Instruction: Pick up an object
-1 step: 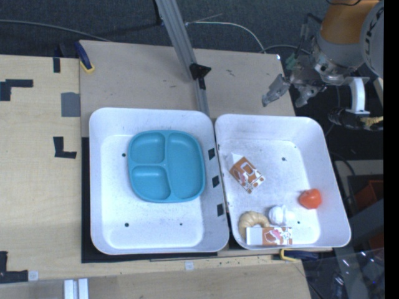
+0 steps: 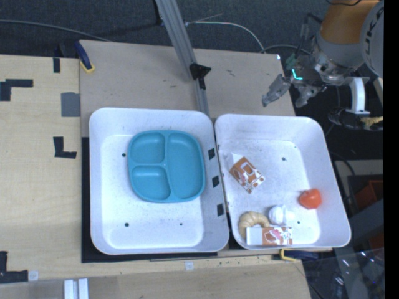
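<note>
tool (image 2: 290, 95) above upright tomato (image 2: 310, 199)

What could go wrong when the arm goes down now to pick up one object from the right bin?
1. The croissant, white ball and small carton lie packed together; fingers may hit a neighbour.
2. The red ball could roll away.
3. The gripper hangs beyond the bin's far rim, so a descent might clip it.

light wood bench (image 2: 37, 167), dark carpet floor (image 2: 75, 8), slanted metal pole (image 2: 177, 30).
</note>
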`<act>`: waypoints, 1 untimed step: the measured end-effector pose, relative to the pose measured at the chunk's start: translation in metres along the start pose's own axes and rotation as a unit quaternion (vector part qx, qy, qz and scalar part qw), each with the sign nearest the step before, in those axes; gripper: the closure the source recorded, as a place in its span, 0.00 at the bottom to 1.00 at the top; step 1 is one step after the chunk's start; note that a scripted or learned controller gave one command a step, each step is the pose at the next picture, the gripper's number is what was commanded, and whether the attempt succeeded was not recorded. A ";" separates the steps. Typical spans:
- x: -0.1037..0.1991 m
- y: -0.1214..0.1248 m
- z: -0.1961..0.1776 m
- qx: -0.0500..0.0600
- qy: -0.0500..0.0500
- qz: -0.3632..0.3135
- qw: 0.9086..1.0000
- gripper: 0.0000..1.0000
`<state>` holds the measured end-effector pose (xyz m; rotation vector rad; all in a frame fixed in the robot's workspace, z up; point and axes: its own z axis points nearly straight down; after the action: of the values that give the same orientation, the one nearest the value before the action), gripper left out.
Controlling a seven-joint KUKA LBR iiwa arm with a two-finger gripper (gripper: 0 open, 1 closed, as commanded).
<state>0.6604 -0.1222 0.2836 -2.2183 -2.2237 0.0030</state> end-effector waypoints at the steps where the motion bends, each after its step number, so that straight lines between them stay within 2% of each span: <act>1: -0.003 0.004 0.046 0.002 0.000 0.000 1.000 0.00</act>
<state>0.6642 -0.1253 0.2380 -2.2172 -2.2213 0.0076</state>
